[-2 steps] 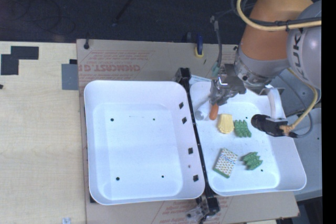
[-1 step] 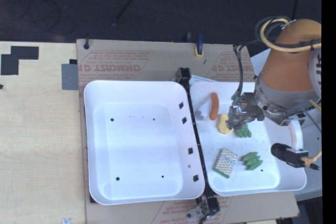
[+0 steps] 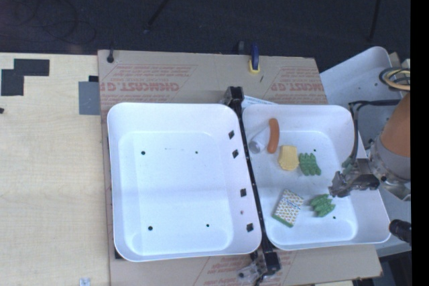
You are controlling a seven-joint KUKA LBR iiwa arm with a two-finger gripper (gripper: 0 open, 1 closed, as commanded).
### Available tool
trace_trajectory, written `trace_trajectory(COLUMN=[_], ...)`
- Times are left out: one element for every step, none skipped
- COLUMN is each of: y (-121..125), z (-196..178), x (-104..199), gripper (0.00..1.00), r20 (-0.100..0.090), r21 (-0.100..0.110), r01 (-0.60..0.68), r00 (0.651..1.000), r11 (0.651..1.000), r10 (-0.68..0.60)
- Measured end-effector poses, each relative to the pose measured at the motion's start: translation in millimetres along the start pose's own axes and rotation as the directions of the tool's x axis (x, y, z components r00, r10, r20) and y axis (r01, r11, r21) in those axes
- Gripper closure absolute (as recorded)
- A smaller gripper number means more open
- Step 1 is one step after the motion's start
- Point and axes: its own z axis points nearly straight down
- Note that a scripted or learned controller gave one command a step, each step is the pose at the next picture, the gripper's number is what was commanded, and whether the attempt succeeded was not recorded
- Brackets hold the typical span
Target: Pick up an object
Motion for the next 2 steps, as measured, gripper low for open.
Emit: trace_trajectory(y=[-7.4,133.3], z=[-62.5,-32.8], x=[84.0,69.0], gripper=[1.00,1.00], r20=[-0.004,0.001], r21=[-0.011,-0.017], r01=[0.019,0.019], r00=[1.000,1.000], r11=[1.000,1.000], r10=[-0.019,-0.019])
